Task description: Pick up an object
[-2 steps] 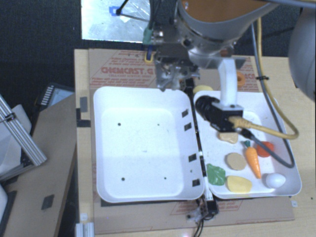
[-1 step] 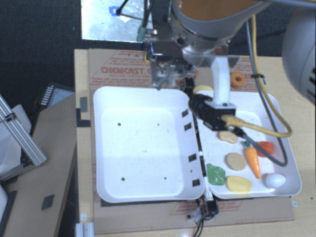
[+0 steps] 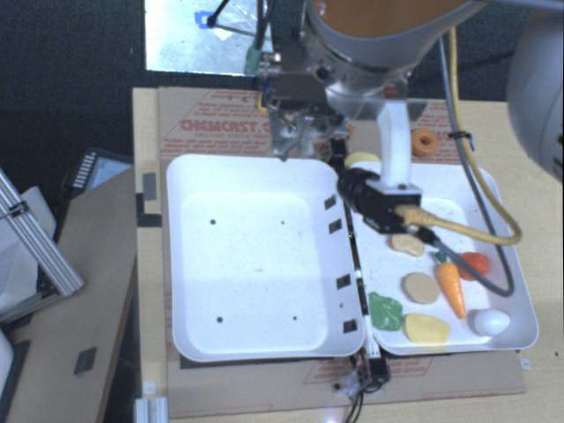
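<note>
Hovering above the far edge of the bins, the gripper [image 3: 300, 139] sits near the top rim of the left bin [image 3: 189, 183], just by the divider between the two trays. Cannot tell the state of the tool from this slant; nothing is visibly carried below it.

Candidate objects all lie toward the camera and to the right of the tool, in the right bin [image 3: 520, 320]: toy carrot [image 3: 452, 289], red piece [image 3: 477, 263] just beside the carrot's top, tan oval [image 3: 420, 288], yellow piece [image 3: 426, 328], green piece [image 3: 383, 310] against the divider, white egg-like ball [image 3: 490, 322], pale slice [image 3: 407, 245]. An orange ring [image 3: 425, 143] rests on the bench beyond the bin.

Judged step: approach, no object selected or grasped yet. Next move calls for shifting over the right bin, choosing a well-separated item (the egg-like ball or green piece look least crowded), then descending. Cable [image 3: 467, 227] drapes over the bin and could snag.
</note>
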Robot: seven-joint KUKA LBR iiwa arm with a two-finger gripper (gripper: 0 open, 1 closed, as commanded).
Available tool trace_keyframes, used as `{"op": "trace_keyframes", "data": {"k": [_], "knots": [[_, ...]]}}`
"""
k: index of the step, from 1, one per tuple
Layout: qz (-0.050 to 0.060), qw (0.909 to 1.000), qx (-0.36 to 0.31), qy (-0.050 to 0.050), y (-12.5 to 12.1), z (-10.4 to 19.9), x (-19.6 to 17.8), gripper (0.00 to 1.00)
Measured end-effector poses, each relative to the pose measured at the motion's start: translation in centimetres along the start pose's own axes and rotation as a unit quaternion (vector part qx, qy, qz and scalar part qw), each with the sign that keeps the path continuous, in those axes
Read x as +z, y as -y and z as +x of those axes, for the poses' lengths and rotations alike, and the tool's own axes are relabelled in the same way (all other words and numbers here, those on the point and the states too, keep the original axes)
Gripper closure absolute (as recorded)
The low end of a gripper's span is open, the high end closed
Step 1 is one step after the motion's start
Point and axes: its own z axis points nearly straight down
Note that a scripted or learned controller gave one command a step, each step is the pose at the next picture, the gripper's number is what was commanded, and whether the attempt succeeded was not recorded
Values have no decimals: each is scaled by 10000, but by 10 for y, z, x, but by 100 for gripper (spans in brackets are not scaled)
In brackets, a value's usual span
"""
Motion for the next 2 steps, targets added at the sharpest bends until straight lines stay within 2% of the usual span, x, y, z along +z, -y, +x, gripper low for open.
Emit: {"op": "trace_keyframes", "data": {"k": [2], "knots": [[0, 10000, 0, 1, 0, 0, 0, 100]]}}
